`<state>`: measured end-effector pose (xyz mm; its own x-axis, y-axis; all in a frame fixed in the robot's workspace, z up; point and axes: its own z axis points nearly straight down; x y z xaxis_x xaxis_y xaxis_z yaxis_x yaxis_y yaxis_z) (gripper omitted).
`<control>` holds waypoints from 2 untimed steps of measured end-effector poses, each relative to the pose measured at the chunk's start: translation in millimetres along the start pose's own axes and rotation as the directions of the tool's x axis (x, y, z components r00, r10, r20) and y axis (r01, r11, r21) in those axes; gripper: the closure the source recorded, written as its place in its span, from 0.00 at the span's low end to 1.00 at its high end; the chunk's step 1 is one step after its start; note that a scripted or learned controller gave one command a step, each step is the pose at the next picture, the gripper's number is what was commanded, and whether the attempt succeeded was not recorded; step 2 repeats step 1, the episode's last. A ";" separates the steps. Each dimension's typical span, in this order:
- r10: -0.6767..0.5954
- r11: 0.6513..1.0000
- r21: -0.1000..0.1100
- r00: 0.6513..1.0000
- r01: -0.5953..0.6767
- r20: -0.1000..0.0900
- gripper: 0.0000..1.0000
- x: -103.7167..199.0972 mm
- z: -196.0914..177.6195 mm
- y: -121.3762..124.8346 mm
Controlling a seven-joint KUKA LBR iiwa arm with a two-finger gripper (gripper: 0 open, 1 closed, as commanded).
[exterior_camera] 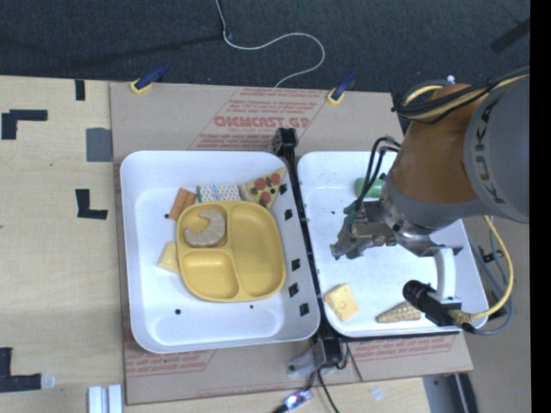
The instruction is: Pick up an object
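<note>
Gripper [346, 246] low over right bin [327, 179], mid-approach; finger state hidden, cannot tell. Next, likely: descend onto cheese [342, 302] just nearer.

Two white bins [138, 231] sit left of and beneath the gripper [344, 246]; one yellow divided plate [245, 252], one cheese wedge [341, 303], one cone [398, 314].

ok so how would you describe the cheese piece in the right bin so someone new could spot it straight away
Start at the right bin, the one the arm reaches into, and go to its near left corner. The cheese lies flat there, a small pale yellow square block with holes. Its nearest neighbour, the cone, is tan, pointed and ridged, and the yellow tray sits in the left bin.
</note>
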<state>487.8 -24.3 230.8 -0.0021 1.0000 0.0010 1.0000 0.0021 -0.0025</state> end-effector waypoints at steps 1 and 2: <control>0.002 1.000 0.002 1.000 -0.002 0.002 1.00 -4.0 12.4 -4.1; 0.002 1.000 0.002 1.000 -0.002 0.002 1.00 -4.0 12.4 -4.1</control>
